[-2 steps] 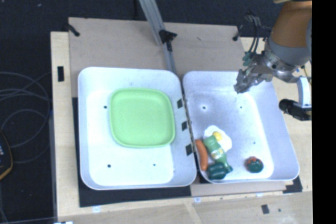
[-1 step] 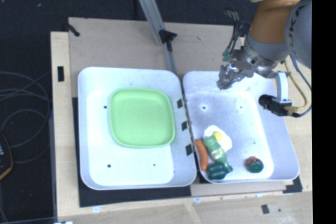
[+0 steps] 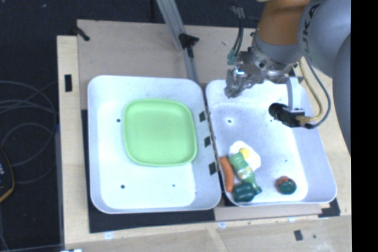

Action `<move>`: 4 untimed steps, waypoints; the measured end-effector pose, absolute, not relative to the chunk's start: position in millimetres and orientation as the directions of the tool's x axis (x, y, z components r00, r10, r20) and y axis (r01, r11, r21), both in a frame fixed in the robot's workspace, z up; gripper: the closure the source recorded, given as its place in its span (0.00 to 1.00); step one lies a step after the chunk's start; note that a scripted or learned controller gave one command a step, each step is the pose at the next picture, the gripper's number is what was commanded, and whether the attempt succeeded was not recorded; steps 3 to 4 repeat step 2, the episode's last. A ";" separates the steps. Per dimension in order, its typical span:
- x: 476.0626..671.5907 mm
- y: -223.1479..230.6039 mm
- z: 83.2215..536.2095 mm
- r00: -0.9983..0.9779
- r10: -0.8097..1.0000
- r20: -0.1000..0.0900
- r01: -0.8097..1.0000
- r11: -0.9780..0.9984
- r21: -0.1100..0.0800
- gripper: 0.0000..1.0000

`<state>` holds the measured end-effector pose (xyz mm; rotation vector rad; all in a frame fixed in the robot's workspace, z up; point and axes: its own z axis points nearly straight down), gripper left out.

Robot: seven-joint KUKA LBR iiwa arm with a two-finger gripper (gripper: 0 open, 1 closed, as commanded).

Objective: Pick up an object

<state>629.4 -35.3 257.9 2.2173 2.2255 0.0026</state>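
Green plate [image 3: 159,131] sits in the left bin [image 3: 103,97]; right of it, carrot [image 3: 227,173], green bottle [image 3: 242,167] and small ball [image 3: 286,185] cluster at the right bin's [image 3: 307,144] near edge. End effector [image 3: 235,84] hovers over that bin's far-left corner, nothing pinched, finger state can't tell. Approach step, I'd say: next move needs travel toward the cluster, then descent.

plate [image 3: 159,131] pale green | bins [image 3: 106,186] white | carrot [image 3: 227,172] orange | arm [image 3: 331,26] grey, orange band
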 end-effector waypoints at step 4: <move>637.5 72.1 251.2 -0.004 1.000 0.001 1.000 0.004 0.001 1.00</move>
